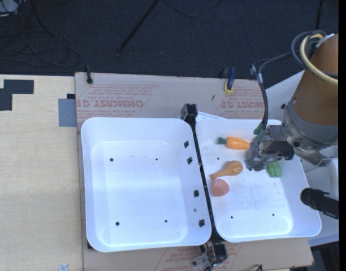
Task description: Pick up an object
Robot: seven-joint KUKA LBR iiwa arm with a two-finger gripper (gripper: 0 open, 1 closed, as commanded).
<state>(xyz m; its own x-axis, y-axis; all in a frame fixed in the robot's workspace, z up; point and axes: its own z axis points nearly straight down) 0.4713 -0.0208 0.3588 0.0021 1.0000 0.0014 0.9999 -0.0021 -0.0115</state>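
In the right bin [263, 219] lie an orange carrot [236, 143] with a green tip, a tan drumstick-shaped piece [229, 170], a pink round piece [220, 188] and a green piece [273, 169]. My gripper [255, 164] hangs low over the right bin, just right of the drumstick and left of the green piece. The carrot lies a little up and to the left of it. Nothing shows between the fingers.
The left bin [139, 188] sits beside the right one, with a black divider rail [198, 174] between them. Cardboard [128, 97] lies under both bins. A black cylinder [323, 201] juts in at the right bin's right edge. A blue-yellow clamp [230, 81] stands at the back.
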